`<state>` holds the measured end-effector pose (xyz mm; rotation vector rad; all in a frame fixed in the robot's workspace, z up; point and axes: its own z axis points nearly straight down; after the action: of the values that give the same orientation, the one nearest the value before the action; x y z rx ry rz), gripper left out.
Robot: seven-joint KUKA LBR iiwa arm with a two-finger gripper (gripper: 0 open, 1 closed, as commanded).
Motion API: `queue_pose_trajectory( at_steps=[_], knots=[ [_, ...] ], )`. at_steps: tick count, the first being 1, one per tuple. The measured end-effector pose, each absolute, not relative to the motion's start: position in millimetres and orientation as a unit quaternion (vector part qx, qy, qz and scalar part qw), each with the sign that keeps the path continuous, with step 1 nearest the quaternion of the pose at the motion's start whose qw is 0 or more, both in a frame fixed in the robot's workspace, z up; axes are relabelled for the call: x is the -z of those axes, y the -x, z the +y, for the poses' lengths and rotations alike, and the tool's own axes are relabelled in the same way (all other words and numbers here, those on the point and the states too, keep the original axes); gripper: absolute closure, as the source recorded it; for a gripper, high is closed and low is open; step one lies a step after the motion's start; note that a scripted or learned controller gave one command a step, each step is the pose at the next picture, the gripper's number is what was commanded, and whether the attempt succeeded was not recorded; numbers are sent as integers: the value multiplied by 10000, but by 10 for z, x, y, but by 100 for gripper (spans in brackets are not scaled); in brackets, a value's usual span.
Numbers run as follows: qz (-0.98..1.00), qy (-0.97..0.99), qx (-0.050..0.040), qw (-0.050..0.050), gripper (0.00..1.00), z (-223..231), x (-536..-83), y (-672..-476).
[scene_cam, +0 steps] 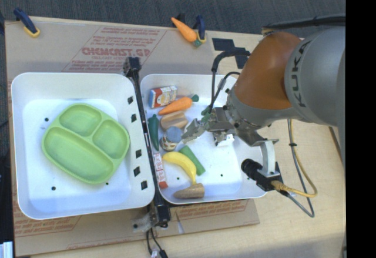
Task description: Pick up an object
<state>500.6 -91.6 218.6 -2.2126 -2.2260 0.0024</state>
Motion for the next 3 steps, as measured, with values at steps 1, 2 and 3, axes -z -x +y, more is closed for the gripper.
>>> queue_pose_trajectory(
  at_steps=[1, 2, 3],
  knots=[
    [-7094, 7048, -16, 21, 0, -994, -1090, -5653],
    [-7115, 7026, -25, 20, 100, -992, -1192, -5658],
    [-7086, 7057, -3, -5, 100, -1489, -2198, -5288]
  ],
)
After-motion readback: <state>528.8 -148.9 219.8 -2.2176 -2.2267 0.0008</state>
